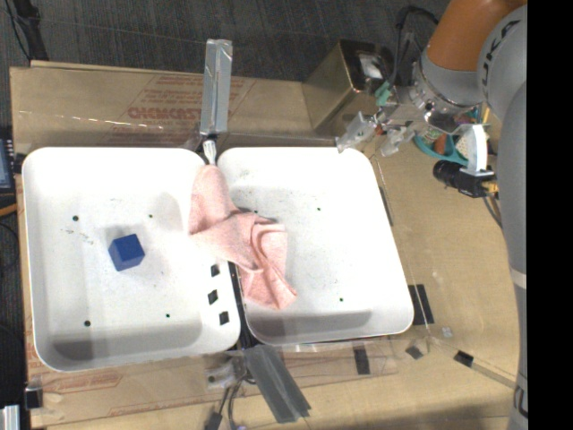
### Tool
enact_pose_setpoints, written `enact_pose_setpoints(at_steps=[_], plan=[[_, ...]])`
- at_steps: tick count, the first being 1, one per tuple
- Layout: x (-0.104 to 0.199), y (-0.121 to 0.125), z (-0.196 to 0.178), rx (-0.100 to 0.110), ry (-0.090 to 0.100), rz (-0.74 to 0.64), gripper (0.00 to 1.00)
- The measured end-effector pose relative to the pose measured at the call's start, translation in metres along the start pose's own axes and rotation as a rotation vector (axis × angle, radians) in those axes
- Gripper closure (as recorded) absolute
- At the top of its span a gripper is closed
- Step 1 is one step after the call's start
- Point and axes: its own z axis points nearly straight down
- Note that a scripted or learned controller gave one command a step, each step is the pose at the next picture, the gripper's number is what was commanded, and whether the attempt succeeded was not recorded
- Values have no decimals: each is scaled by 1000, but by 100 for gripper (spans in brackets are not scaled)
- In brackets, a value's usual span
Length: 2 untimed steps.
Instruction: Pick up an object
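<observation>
While hovering past the right bin's (385,240) far right corner, gripper (372,133) splayed, grasping nothing; one blue cube (127,251), one crumpled pink cloth (240,240) draping across two smooth white bins' shared edge.

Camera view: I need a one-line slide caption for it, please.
Gripper poised above right bin's far corner; pink cloth drapes across divider; blue cube in left bin.

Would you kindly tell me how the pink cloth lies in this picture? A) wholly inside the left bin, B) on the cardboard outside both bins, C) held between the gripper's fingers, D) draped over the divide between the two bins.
D: the pink cloth lies across the edge where the left bin and right bin meet, mostly in the right one.
</observation>
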Motion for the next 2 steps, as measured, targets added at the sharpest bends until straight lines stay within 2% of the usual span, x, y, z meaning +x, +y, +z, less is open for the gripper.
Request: enact_pose_setpoints(at_steps=[1,2], plan=[[106,-17,67,1,1,165,0],[88,-59,181,2,0,163,0]])
